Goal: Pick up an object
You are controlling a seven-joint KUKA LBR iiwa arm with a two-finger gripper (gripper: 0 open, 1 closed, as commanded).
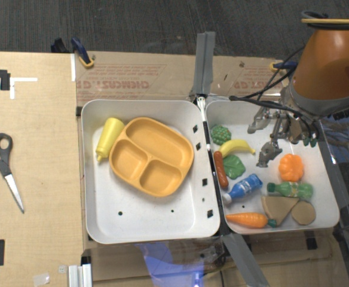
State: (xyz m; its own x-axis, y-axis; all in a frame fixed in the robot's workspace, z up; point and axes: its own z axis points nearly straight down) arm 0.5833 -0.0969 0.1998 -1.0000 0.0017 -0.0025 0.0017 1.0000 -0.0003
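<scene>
Carrot (247, 220) lowest; pincer (269, 154) above banana (236, 146).

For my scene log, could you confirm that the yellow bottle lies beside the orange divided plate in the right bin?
Not quite: the camera view shows the yellow bottle beside the orange divided plate in the left bin, not the right one.

Arm (330, 58) cut off by the top and right edges above the gripper (269, 154). Finger spacing too small to resolve. Far left of the gripper, scissors (4, 166) partly cropped by the left edge.
</scene>
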